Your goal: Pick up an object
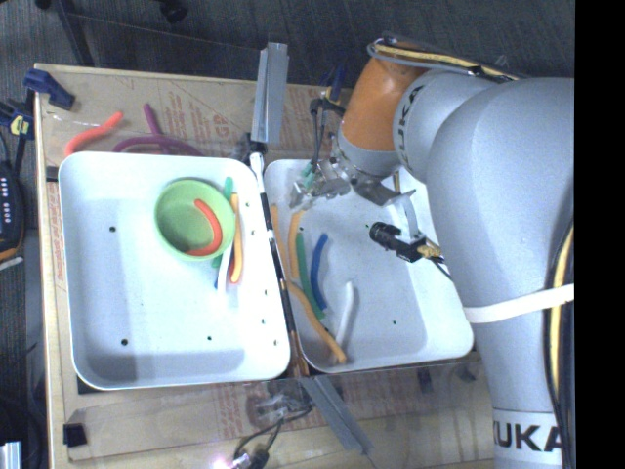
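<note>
Claw (311,186) hangs over right bin's (444,335) top-left corner; grip state unclear, can't tell. Sticks (311,272) w/in reach below.

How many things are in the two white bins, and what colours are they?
Green: 3 (bowl, stick beside the bowl, stick in the right bin)
Orange: 3 (curved piece in the bowl, stick by the bowl, long stick)
Blue: 1
White: 1
Total: 8
</note>
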Action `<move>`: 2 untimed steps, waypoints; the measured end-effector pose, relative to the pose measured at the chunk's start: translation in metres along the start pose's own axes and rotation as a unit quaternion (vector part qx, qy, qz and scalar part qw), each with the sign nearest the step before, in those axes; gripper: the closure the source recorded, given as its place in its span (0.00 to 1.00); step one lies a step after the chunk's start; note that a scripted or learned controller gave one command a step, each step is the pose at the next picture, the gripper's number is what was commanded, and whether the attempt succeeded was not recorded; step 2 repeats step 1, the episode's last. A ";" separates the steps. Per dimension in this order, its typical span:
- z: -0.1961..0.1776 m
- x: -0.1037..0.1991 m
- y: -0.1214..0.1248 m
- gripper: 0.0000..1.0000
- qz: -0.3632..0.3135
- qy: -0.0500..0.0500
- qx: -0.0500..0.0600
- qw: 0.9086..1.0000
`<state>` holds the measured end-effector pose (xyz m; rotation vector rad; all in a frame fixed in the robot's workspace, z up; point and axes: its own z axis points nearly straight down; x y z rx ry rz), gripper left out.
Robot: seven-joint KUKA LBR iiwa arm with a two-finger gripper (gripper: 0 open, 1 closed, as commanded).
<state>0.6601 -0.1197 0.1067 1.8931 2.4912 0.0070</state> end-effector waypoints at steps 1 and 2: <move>-0.087 0.051 0.012 1.00 0.070 0.003 0.006 0.998; -0.087 0.051 0.012 1.00 0.070 0.003 0.006 0.998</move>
